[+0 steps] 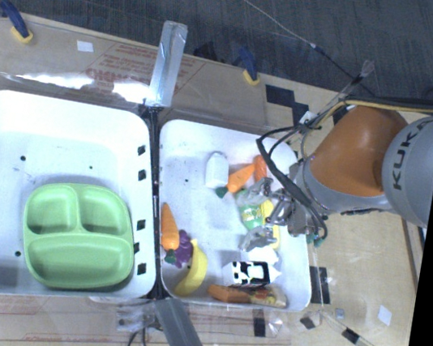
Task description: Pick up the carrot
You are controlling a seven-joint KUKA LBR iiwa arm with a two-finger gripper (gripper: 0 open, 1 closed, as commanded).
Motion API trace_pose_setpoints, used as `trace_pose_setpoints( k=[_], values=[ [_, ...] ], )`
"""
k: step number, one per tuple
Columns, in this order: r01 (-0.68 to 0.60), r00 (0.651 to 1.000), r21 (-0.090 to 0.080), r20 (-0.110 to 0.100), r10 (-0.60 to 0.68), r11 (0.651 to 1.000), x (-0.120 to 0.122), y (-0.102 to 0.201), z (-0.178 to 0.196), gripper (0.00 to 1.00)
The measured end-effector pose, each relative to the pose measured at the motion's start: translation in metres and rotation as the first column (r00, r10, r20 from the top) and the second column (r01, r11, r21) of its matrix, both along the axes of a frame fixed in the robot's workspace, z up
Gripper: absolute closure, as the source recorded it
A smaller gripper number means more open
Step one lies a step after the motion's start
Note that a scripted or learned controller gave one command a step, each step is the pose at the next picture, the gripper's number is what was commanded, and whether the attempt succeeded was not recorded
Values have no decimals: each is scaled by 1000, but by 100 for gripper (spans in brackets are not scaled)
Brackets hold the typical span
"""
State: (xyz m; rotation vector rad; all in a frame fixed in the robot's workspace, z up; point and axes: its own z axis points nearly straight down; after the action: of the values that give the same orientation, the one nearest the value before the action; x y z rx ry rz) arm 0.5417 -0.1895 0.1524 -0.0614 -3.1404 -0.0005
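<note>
Three orange carrot-like pieces lie in the right bin (308,163). One carrot (242,177), with a green tip, lies tilted near the bin's middle back, just left of the gripper. A second carrot (168,226) rests against the bin's left wall. A long orange piece (239,296) lies along the front wall. The gripper (273,215) hangs low in the bin's right half, over a yellow and green item (252,213), with cables draped about it. The grey and orange wrist (351,154) hides the bin's back right corner.
A white object (216,168) sits beside the middle carrot. A banana (195,271), a purple piece (182,246) and a black-and-white toy (252,273) lie toward the front. The left bin (12,117) holds a green divided plate (78,235).
</note>
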Motion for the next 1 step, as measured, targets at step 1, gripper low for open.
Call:
trace_pose_setpoints(
  k=[1],
  values=[
    [106, 994, 1, 0, -106, 994, 53, 45, -44, 0]
  ],
)
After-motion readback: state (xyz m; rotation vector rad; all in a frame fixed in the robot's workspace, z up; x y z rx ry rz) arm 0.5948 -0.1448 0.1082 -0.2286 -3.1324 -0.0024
